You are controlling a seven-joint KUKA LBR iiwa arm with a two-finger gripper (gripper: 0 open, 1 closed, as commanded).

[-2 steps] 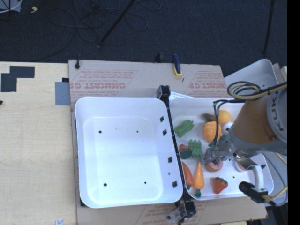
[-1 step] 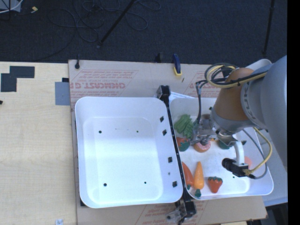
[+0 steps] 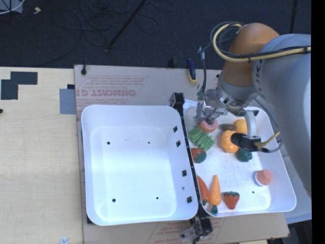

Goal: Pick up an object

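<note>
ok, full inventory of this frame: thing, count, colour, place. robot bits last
white bins: 2, white, side by side on the bench
carrots: 2, orange, right bin, near front-left corner
strawberry: 1, red with green top, right bin front, beside the carrots
pink round piece: 1, pink, right bin, right side
green ridged piece: 1, green, right bin, by the divider
orange-yellow toy: 1, right bin centre
pink-red piece: 1, right bin rear, under the gripper
arm: 1, grey with orange band, from the right
gripper: 1, over right bin rear
</note>
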